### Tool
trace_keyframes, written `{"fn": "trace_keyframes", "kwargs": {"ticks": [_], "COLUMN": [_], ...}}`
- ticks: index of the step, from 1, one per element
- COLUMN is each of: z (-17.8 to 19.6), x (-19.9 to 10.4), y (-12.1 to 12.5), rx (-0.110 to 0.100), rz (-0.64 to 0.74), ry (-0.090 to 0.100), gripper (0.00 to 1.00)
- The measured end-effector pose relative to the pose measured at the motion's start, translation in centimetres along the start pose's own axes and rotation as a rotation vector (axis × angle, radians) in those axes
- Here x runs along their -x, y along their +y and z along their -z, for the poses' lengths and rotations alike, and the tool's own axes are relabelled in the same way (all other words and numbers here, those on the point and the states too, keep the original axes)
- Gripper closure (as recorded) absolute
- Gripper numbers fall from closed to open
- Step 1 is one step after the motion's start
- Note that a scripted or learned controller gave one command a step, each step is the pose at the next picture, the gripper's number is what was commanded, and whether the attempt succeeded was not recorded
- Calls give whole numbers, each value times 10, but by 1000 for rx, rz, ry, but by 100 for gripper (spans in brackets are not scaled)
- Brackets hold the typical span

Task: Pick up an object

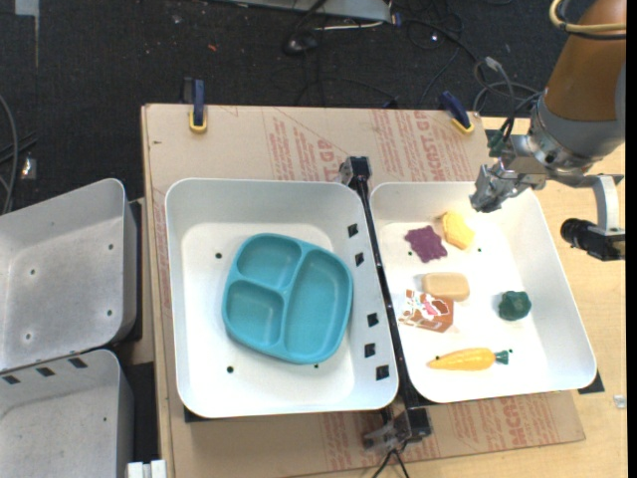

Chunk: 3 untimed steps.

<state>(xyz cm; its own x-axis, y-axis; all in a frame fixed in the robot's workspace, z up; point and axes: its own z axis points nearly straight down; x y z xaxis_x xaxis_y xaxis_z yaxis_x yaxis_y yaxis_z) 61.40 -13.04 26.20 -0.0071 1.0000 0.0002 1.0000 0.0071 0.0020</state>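
The right bin [557, 267] holds several small items: a purple piece [426, 243], a yellow piece [458, 230], a tan block [446, 286], a red and white patterned piece [428, 312], a dark green lump [515, 305] and a yellow-orange carrot [466, 359]. My gripper [486, 199] hangs over the bin's far edge, just up and right of the yellow piece, apart from it. I see nothing held in it.
The left bin [189, 267] holds a teal divided plate [289, 297]. A black divider with clips [373, 277] runs between the bins. White bin lids [60, 267] lie at the far left. Clamps [197, 108] sit on the bench's back edge.
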Motion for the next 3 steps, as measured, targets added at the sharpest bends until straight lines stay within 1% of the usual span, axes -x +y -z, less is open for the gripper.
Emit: {"fn": "trace_keyframes", "kwargs": {"ticks": [1,2,3], "z": [5,-9,-3], "x": [-53,-99,-153], "y": [6,15,24], "rx": [0,-3,1], "rz": [1,-1,1], "ry": [1,0,1], "gripper": [100,100,100]}}
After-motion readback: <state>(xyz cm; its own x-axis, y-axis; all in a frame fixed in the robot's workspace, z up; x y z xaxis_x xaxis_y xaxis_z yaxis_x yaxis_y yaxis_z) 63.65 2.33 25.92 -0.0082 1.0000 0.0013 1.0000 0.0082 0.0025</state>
